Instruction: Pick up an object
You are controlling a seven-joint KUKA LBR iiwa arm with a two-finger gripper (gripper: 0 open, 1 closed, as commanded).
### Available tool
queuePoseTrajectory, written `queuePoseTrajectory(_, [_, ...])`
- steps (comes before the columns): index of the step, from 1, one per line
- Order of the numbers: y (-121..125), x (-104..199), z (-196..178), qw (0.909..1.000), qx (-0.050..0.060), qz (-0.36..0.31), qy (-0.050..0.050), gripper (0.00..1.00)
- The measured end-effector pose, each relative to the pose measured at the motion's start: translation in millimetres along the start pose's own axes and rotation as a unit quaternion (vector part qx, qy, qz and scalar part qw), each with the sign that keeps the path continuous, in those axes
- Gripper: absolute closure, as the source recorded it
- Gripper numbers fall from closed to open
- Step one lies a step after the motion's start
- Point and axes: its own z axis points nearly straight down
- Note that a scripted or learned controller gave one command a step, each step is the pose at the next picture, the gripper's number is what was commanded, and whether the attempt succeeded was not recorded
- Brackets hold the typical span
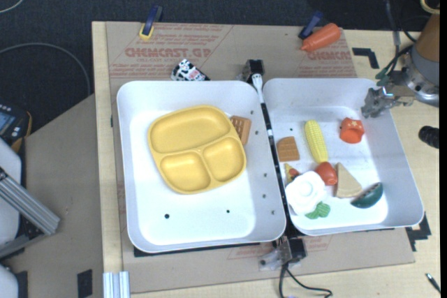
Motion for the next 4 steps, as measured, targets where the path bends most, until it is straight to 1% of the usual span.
queuePoseTrajectory(1, [2, -1, -42, 1.0000, 0.000, 0.000, 0.000, 1.00])
queuePoseTrajectory(2, [5, 48, -34, 1.0000, 0.005, -0.003, 0.003, 1.00])
queuePoseTrajectory(3, [13, 103, -46, 1.0000, 0.002, -0.003, 0.002, 1.00])
queuePoseTrajectory(4, [27, 155, -54, 1.0000, 0.001, -0.003, 0.002, 1.00])
